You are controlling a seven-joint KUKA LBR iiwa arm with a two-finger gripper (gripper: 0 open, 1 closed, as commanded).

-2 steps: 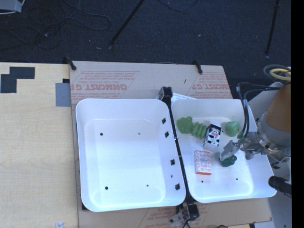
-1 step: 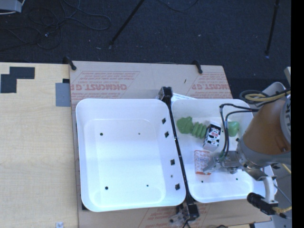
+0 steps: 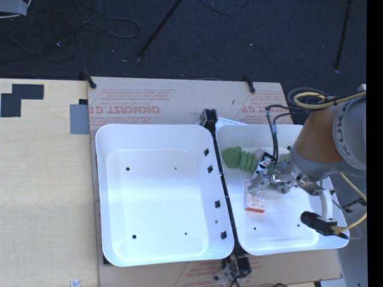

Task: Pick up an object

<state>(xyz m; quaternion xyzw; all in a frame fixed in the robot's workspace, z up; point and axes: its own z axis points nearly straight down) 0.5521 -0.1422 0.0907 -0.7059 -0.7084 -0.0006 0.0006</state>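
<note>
In the right bin (image 3: 287, 235) lie a green ridged object (image 3: 238, 158) near the far left side and a clear packet with red print (image 3: 255, 198) nearer the middle. My gripper (image 3: 262, 173) is low in this bin, between the two, just right of the green object and directly above the packet's top edge. A small dark item with a green tip (image 3: 265, 160) sits right by the gripper. I see nothing held between the fingers.
The left bin (image 3: 108, 160) stands beside the right one, with a black clip strip (image 3: 218, 184) along the shared wall. Cardboard (image 3: 149, 103) lies under both bins. Cables (image 3: 311, 97) and a black connector (image 3: 317, 222) hang around the arm on the right.
</note>
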